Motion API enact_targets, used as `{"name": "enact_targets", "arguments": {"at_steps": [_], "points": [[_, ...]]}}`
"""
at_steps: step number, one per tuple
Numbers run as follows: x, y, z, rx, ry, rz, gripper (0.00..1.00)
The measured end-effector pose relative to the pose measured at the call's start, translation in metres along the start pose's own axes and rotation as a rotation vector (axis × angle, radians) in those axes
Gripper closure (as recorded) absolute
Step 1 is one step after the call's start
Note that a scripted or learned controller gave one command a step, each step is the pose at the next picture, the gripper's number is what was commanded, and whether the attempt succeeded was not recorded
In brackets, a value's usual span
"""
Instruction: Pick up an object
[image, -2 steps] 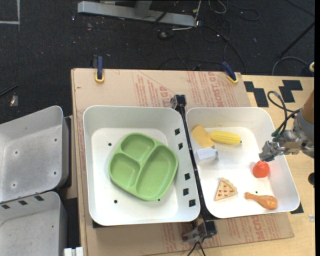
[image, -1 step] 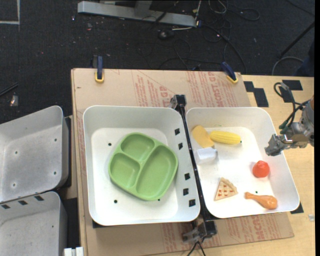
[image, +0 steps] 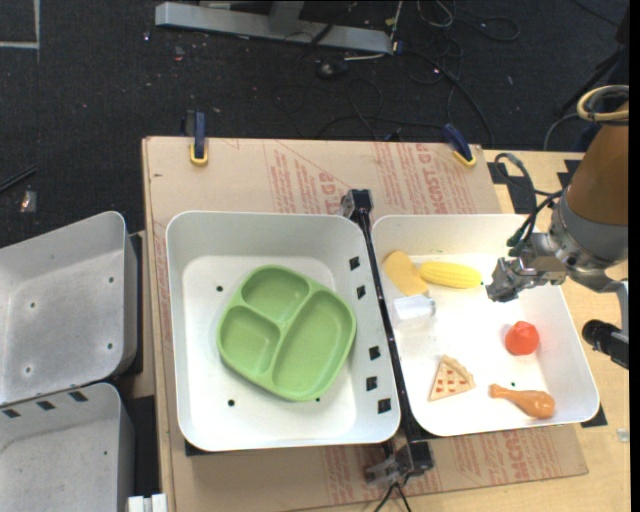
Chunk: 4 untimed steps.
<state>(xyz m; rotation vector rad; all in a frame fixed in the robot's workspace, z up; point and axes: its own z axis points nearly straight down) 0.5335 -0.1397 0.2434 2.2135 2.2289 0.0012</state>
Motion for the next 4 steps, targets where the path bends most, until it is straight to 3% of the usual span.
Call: {"name": "enact_targets", "arguments": {"at_steps": [4], "points": [[0.198,0.045,0.013,-0.001,0.001,0.000,1.00]]}}
